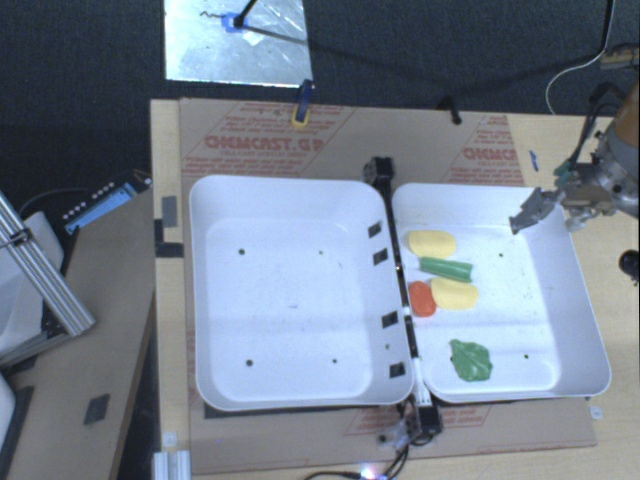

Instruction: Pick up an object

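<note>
Two white bins [290,193] on "CHEMCAST GP" board [262,140], claw [527,215] over rt bin, grip state unclear.

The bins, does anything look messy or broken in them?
Nothing stands out. The right bin holds five toy pieces huddled near its left side: two yellow ones, a green stick, a red piece and a green lump. None looks spilled or broken.

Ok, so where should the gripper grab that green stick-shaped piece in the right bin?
Probably across the middle of the green stick, coming straight down. It lies flat and narrow, running left to right, so the fingers should close over its short width. The yellow pieces sit close on both sides, leaving little room.
</note>
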`<state>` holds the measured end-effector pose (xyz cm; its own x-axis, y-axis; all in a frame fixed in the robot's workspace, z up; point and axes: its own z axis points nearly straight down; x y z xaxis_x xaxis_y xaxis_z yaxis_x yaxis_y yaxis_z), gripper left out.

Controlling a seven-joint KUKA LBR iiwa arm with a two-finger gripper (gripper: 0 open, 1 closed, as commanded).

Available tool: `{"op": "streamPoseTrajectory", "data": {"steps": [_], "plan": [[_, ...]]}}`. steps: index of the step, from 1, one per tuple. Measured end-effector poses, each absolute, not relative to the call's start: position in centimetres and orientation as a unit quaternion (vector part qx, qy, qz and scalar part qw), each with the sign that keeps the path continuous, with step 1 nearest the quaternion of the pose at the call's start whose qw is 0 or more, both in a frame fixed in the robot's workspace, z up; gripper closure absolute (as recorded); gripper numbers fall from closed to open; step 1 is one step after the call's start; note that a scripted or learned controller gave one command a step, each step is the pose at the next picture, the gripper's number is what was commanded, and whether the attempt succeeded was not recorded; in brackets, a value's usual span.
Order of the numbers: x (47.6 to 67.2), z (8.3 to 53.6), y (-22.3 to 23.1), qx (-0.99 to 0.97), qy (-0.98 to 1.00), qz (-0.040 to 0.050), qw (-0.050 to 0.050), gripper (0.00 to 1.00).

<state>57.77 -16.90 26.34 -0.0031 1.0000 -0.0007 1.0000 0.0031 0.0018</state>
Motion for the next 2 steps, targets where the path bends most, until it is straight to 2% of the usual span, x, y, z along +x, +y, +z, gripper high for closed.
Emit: {"op": "streamPoseTrajectory", "data": {"steps": [1,2], "plan": [[57.9,27.5,-16.9,0.705,0.709,0.0015,0.002,1.00],[58.9,40.6,-18.7,0.705,0.709,0.0040,0.009,1.00]]}}
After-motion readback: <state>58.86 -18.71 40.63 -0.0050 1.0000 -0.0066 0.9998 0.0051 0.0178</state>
